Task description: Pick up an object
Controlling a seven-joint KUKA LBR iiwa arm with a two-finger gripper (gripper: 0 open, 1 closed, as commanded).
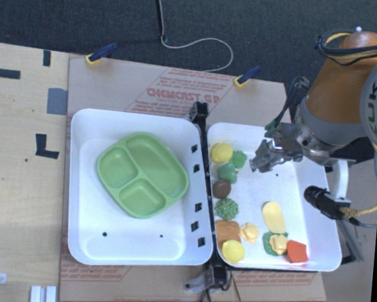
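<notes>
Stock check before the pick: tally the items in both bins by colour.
Green: 5, namely plate and four pieces
Yellow: 5
Brown: 1
Orange: 2
Total: 13

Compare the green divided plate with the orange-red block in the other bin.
The green divided plate is far larger than the orange-red block. The plate is pale green, flat, with three compartments; the block is orange-red, chunky and plain. The plate lies alone in the left bin; the block sits at the near right corner of the right bin, beside a green-and-yellow toy. Both rest on a bin floor, apart from the gripper.
</notes>
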